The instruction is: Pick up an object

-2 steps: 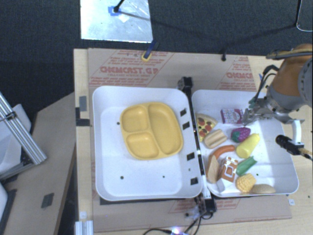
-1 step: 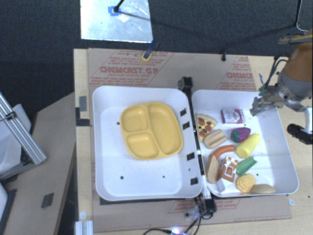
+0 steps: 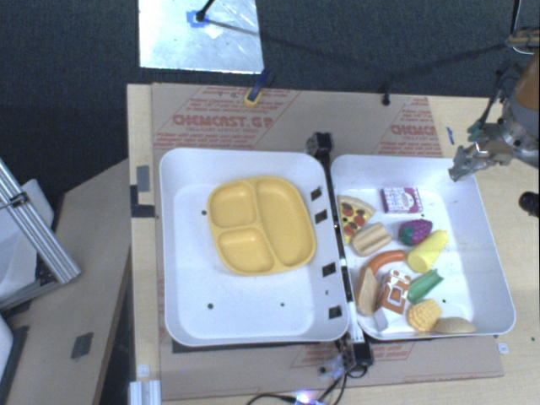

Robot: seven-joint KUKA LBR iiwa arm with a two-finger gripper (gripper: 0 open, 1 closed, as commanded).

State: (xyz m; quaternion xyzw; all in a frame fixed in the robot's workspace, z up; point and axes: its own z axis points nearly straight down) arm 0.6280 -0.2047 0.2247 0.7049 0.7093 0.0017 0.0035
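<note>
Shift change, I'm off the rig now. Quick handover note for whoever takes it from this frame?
Gripper: above the far right corner of the right white bin, nothing seen between its fingers; open or shut not readable from this view.
Right white bin holds the toy food: pizza slice, pink carton, purple grapes, yellow corn cob, hot dog bun, green vegetable, others packed near the front.
Left white bin holds the yellow three-compartment plate.
Done: nothing picked yet.
Left: descend, grasp one object, lift.
</note>
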